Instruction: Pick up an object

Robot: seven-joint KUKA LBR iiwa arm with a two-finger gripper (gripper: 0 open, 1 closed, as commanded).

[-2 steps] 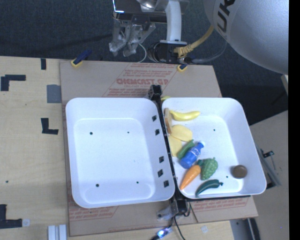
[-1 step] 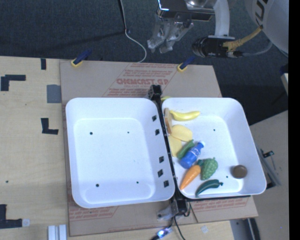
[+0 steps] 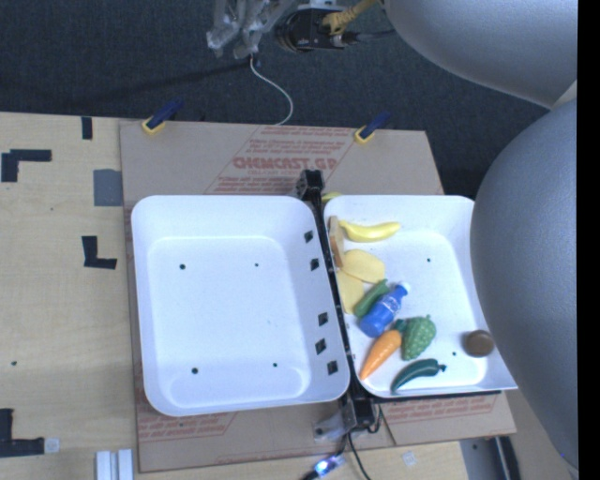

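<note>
Up top, blurred metallic end effector (image 3: 239, 28): grip state can't tell. Right shallow white bin (image 3: 450, 217) w/ yellow plastic banana (image 3: 369, 230), blue plastic bottle (image 3: 383, 310), orange plastic carrot (image 3: 380, 352).

A robotics lab: 2 white bins (image 3: 225, 211) on a taped cardboard sheet (image 3: 281, 159) atop a plywood bench (image 3: 56, 281).
</note>
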